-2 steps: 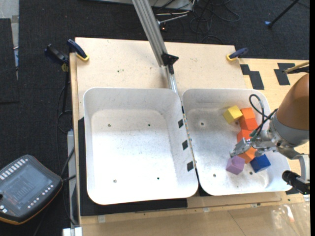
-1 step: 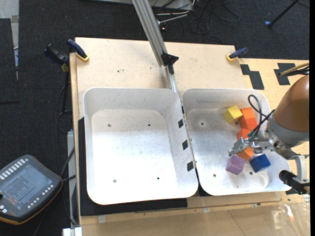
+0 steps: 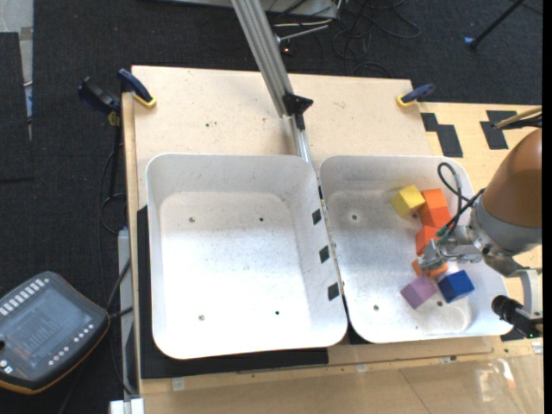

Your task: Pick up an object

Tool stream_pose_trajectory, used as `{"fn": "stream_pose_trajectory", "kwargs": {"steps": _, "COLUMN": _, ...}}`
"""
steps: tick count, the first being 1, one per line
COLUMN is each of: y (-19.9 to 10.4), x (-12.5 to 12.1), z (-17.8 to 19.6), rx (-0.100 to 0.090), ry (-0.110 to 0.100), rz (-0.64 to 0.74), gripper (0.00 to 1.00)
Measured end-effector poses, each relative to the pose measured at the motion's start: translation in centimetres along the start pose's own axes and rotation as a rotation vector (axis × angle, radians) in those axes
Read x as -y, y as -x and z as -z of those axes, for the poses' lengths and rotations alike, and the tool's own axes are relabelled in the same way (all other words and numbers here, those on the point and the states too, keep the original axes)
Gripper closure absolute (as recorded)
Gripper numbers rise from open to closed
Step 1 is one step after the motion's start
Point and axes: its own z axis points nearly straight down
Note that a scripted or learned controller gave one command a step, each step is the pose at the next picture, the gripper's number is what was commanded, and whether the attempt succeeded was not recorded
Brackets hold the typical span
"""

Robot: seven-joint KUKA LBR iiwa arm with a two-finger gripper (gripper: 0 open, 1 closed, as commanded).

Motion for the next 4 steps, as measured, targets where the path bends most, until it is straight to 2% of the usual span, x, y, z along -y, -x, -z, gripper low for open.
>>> {"fn": "stream_pose_trajectory", "kwargs": {"steps": 1, "y": -0.5, "x": -0.2, "z": 6.1, "rx": -0.009, "ry": -0.016, "rz": 0.003, "gripper": 1.0}}
{"fn": "stream_pose_trajectory", "kwargs": {"steps": 2, "y": -0.5, "x": -0.5, "z": 10.6, "rx": -0.008, "ry": -0.016, "rz": 0.003, "gripper": 1.0}}
{"fn": "stream_pose_trajectory", "kwargs": {"steps": 3, "y": -0.5, "x": -0.6, "z": 11.0, "rx": -0.01, "ry": -0.021, "rz": 0.003, "gripper": 1.0}}
{"fn": "stream_pose_trajectory", "kwargs": {"steps": 4, "y": -6.4, "x": -0.8, "z": 11.7, "rx": -0.013, "ry": -0.022, "rz": 0.008, "gripper": 1.0}}
